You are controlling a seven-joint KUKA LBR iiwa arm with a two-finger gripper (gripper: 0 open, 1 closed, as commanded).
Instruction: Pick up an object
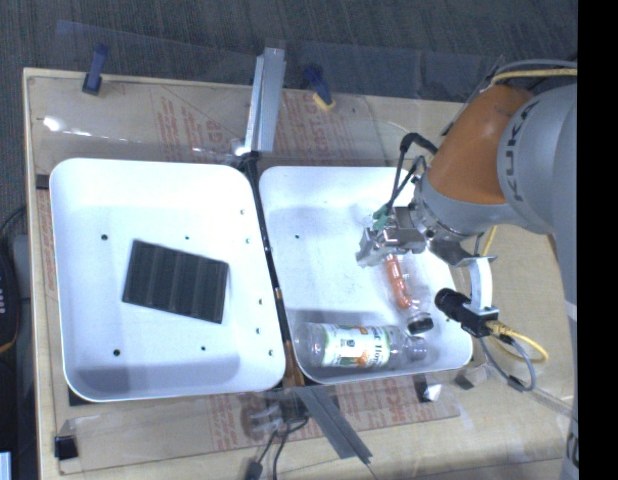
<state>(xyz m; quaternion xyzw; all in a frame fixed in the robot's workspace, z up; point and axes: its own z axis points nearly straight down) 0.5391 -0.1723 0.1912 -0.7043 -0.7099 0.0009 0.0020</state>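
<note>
A single fixed camera looks down from above at a slant onto a pale surface [139,428]. It sits far enough back to take in both white bins whole: the left bin [79,268] and the right bin [299,258] lie side by side across the middle. Dark carpeted floor [289,8] fills the top edge. The grey and orange arm [499,158] enters from the right.

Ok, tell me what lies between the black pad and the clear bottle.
In the camera view, between the black pad and the clear bottle, lie bare white bin floor and the two bins' adjoining rims.
</note>
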